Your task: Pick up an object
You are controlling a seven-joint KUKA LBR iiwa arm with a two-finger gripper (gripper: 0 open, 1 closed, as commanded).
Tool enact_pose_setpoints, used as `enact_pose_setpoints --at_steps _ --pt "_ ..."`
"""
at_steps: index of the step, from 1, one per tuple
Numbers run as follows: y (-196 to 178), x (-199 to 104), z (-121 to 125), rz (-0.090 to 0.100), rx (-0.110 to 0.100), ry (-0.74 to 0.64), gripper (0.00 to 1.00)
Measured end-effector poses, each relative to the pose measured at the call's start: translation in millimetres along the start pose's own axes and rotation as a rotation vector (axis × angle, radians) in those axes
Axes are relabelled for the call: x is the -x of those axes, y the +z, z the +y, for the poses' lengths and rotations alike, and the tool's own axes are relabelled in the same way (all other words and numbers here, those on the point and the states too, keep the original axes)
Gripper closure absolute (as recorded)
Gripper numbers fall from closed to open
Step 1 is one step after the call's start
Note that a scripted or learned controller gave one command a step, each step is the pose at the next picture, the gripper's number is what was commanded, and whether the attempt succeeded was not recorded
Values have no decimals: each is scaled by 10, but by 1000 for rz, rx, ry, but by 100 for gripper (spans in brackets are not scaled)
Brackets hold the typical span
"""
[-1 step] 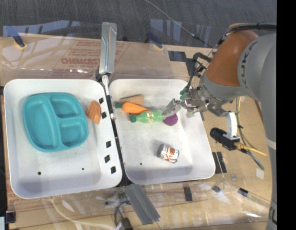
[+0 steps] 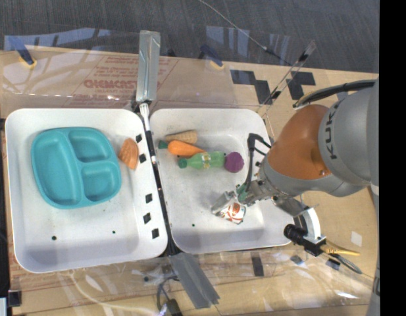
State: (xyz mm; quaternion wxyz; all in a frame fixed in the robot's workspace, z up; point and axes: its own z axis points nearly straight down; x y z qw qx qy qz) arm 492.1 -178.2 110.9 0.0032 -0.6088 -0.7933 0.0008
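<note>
The grey arm [image 2: 351, 143] carries dark letters on its casing — "KU" is what reads, cut off at the edge. Behind the bins, a clear sheet [image 2: 110, 78] on the counter bears faint red print — too washed out to read.

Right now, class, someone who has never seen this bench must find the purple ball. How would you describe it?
Start at the right bin, the one the arm reaches into. A row of toys lies across its upper half: a carrot, then a green bottle. The purple ball sits at the row's right end, beside the bottle; it is the only round, purple thing there.
</note>
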Motion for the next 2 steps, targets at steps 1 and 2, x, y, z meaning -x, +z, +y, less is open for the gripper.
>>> enact_pose_setpoints --at_steps 1,2 --pt "-107 7 13 -2 2 -5 100" --pt "-1056 -267 580 -5 9 173 100"
